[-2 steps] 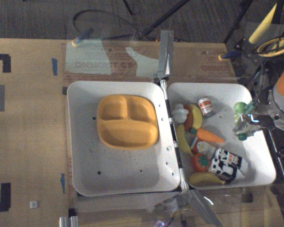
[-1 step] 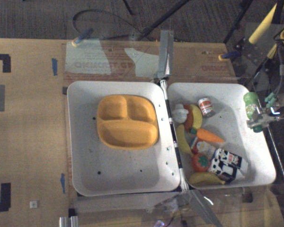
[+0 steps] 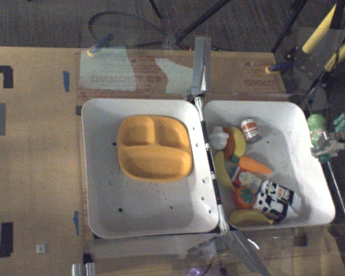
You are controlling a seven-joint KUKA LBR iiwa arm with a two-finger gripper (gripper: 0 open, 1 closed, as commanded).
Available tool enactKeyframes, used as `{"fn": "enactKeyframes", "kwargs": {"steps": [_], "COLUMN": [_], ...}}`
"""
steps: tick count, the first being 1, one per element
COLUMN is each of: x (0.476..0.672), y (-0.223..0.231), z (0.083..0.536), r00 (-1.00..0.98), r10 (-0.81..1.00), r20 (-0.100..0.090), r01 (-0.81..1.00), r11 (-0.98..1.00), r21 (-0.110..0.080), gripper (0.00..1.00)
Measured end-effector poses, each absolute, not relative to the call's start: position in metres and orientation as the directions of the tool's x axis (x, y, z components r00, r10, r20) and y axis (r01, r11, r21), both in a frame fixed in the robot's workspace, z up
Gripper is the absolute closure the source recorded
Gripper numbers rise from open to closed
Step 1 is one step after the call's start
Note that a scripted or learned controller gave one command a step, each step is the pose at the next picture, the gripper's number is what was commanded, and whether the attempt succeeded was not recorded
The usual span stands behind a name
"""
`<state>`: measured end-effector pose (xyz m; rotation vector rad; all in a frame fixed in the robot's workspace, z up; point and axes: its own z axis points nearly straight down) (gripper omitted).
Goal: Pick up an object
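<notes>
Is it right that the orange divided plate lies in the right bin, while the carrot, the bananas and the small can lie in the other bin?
Not quite. The camera view shows the orange divided plate in the left bin. The carrot, the bananas and the small can do lie in the other bin, which is the right bin.

You've got a tan bench (image 3: 40, 171) carrying two shallow white bins touching side by side: left bin (image 3: 98, 206) and right bin (image 3: 287, 119). Blue tape bits (image 3: 66, 80) and black corner marks (image 3: 2, 75) sit on the bench's left part.
</notes>
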<state>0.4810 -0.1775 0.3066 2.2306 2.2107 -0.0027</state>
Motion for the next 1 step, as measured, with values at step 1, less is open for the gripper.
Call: {"fn": "enactKeyframes", "kwargs": {"steps": [1], "x": [0.4795], "y": [-0.2000], "z": [0.2380], "r00": [0.052], "r10": [0.999], "r20": [0.001], "r01": [0.999], "r11": [-0.052], "r21": [-0.005], "gripper": [1.00]}}
